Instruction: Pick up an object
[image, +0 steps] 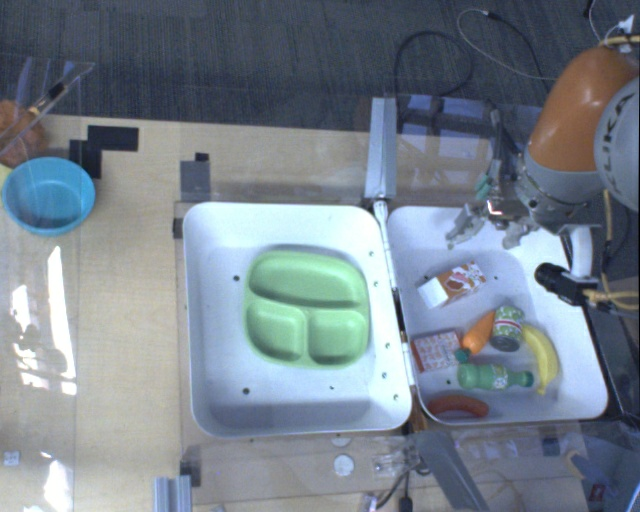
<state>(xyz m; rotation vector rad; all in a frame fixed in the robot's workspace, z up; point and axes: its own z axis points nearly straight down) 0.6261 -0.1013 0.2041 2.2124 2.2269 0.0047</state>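
At the front of the right bin (590, 400) lie a sausage (458, 406), a green bottle (492, 377), a carrot (478, 331), a can (507, 327) and a banana (542, 357). Further back the pincer (490, 228) hovers, fingers apart, holding nothing. The approach is under way; next it needs to descend onto one item. The arm's far side is cut off.

Setting: I read this as a robotics lab.
Bench: pale wood top (120, 300) with two white bins, left bin (205, 330), right bin (420, 225), on a metal frame (381, 140).
Cabling: loose black cables (440, 45) over dark carpet (220, 50).
Props: toy food, e.g. banana (543, 355), plus green tray (305, 305).
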